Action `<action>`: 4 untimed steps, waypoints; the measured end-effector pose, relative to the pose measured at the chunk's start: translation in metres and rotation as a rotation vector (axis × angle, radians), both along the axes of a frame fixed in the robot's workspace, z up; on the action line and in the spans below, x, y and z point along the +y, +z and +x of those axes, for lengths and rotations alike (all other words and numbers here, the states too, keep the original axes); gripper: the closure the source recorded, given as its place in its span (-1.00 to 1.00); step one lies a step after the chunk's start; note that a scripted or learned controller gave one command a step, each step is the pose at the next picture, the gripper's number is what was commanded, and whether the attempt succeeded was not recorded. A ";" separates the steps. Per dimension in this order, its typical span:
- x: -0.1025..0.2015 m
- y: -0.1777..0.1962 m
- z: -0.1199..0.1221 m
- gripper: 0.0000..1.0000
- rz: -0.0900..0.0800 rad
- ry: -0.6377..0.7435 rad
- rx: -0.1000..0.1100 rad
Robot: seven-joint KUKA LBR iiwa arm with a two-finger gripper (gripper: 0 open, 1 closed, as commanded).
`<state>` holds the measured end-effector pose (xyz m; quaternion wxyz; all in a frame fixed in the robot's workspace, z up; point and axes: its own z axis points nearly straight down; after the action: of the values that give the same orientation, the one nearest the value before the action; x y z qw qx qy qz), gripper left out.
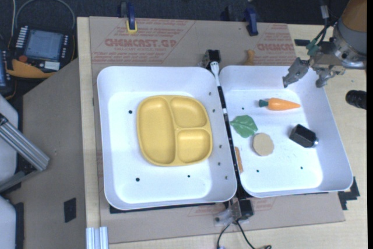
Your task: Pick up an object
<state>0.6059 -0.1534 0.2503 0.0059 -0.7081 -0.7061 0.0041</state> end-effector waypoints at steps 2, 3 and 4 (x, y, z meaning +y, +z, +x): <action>-0.009 -0.044 0.004 -1.00 -0.001 0.002 -0.008; -0.002 -0.103 0.009 -1.00 -0.001 0.004 -0.008; 0.006 -0.163 0.001 -1.00 0.000 0.003 -0.006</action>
<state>0.6069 -0.1474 0.0877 0.0037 -0.7069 -0.7073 0.0020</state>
